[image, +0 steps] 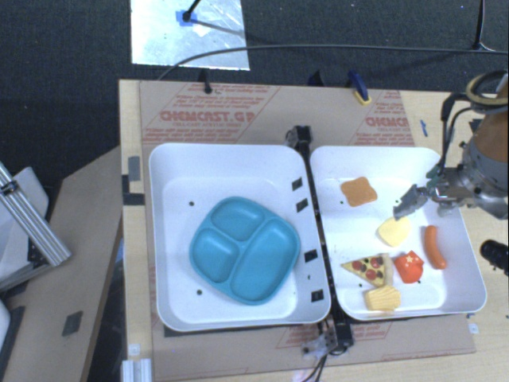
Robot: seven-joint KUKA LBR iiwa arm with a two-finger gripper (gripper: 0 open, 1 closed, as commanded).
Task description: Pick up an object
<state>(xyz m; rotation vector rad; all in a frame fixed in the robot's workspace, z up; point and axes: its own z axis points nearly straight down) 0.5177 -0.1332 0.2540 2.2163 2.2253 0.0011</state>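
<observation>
End effector (403, 207), on the arm (477, 177) reaching in low from the right, poised over the right bin (334, 165); its tip lies just above a pale yellow round piece (394, 231), and whether it is released or clenched cannot be told. Around that piece: an orange toast slice (359, 191) to the upper left, a sausage (434, 247) near the right wall, a red piece (409, 267), a pizza wedge (367, 268) and a yellow crinkled piece (382, 298) toward the front rim. Bare floor lies along the bin's back. The left bin (179, 173) holds a blue divided plate (244, 249). Both sit on the worktop (231, 110).

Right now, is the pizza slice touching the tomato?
Apart. The camera view shows a strip of white bin floor between the pizza slice and the tomato.
</observation>
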